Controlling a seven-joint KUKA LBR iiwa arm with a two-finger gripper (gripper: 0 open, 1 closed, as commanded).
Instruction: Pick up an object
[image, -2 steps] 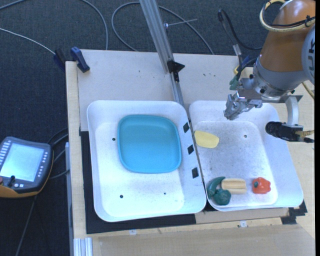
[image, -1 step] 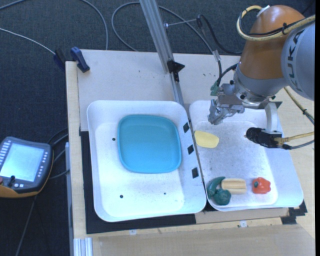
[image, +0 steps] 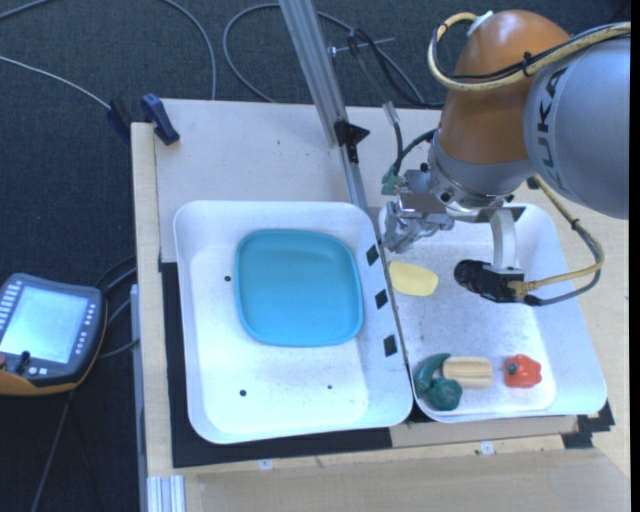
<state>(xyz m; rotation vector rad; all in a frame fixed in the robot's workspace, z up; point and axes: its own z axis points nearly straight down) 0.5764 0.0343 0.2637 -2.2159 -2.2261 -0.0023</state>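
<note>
Nearest the camera, along the near edge of the right bin (image: 560, 395), lie three small things in a row: a green vegetable (image: 437, 381), a tan block (image: 468, 372) touching it, and a red tomato-like piece (image: 521, 371) just to the right, apart from the block. Farther in, near the divider between the bins, a yellow piece (image: 413, 278) lies flat on the bin floor; it seems the likeliest target, since the gripper (image: 402, 228) hangs just beyond it on the far side, close to the bin's left wall. How far the claw is open cannot be told from this angle, and nothing shows as being held in it. To do the pick well, the claw should, in my judgement, come toward the near side until it is centred over the yellow piece, turn so it closes across the narrower width, and drop straight down; the wall just to the left leaves little room there, so a skewed descent could snag the rim. The left bin (image: 200, 300) holds a blue plate (image: 298, 286), well apart from this work. The arm's bulk hides the far right corner of the right bin, and a dark fitting (image: 488, 278) with its cable lies over the bin floor, so anything beneath either cannot be made out. The height of the claw above the bin floor is also hard to judge.
</note>
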